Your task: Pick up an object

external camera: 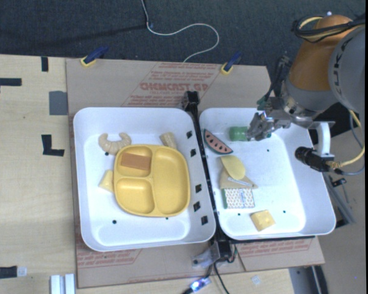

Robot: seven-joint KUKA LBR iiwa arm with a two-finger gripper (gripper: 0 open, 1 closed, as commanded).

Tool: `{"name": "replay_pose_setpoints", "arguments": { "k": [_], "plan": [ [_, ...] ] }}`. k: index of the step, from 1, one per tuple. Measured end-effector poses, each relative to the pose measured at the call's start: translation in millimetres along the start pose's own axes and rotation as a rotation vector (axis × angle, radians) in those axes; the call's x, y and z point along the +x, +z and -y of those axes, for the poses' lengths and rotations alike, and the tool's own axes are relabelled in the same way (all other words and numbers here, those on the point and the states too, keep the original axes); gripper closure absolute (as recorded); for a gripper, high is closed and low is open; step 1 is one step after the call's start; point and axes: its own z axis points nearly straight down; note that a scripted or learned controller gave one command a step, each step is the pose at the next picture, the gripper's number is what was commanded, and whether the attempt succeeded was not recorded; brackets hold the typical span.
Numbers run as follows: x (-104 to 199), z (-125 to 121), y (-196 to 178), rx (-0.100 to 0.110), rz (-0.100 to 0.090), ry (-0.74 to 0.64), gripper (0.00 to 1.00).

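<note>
Approach step: gripper (259, 129) low in right bin (306, 225), just beside green object (237, 133); finger spread not discernible. Next, probably: centring over object, then closing.

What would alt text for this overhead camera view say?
A robot arm's gripper hovers by a small green object in the right bin, near a toy watermelon slice. The left bin holds a yellow divided plate.
</note>
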Motion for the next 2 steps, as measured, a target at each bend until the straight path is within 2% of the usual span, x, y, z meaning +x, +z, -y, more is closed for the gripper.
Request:
{"name": "replay_pose_setpoints", "arguments": {
  "k": [1,2],
  "plan": [
    [1,0,-13,0.004,-0.001,0.000,1.00],
    [47,16,-22,0.005,-0.002,-0.004,1.00]
  ]
}}
